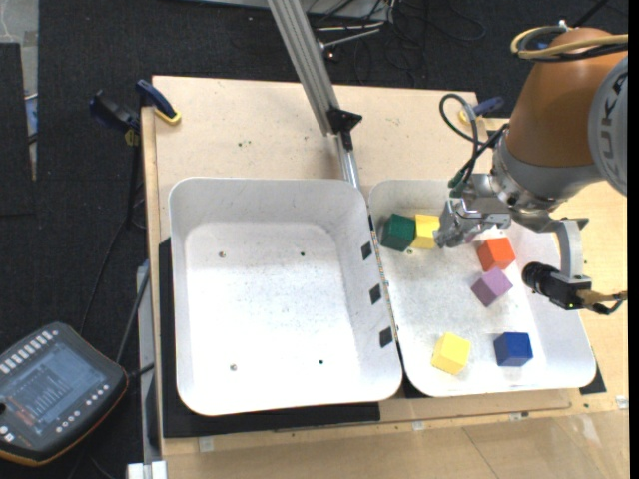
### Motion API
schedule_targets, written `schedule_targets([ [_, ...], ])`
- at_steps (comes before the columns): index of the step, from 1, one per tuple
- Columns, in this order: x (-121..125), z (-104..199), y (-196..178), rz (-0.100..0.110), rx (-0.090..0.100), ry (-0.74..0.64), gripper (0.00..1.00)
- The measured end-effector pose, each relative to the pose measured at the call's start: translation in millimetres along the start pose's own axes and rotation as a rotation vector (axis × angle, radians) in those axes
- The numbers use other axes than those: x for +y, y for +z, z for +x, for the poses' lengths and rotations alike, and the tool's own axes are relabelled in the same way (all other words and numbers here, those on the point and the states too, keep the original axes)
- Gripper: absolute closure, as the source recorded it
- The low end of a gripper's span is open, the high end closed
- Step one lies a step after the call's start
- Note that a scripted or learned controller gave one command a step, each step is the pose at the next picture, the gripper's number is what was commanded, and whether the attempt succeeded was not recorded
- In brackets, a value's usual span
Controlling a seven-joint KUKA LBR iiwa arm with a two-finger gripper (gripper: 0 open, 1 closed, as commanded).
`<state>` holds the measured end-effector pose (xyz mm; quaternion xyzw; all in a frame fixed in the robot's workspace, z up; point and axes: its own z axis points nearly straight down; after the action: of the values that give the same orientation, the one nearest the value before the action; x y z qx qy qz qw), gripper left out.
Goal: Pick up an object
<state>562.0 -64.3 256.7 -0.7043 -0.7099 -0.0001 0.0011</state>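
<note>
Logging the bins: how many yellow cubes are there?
2: one yellow cube beside the green cube by the gripper, another near the front. The arm may hide more.

The arm (pixel 569 98) runs off the right edge of the frame, so its base and most of its links are cut away. Its wrist hangs over the upper part of the right bin (pixel 559 362) and hides that bin's far rim and corner. The gripper (pixel 461 230) is small and dark against the wrist, too indistinct to read. It covers part of the yellow block (pixel 425 232) just left of it, beside the green block (pixel 398 233). The orange block (pixel 496 253) is partly tucked under the wrist. At lower left, the handheld pendant (pixel 50 392) is clipped by the frame's edge. The counter (pixel 250 128) is cut off along the bottom.
</note>
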Motion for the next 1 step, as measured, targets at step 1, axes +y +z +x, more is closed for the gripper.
schedule_targets([
  [1,-14.3,50.7,17.5,0.001,0.001,0.000,1.00],
])
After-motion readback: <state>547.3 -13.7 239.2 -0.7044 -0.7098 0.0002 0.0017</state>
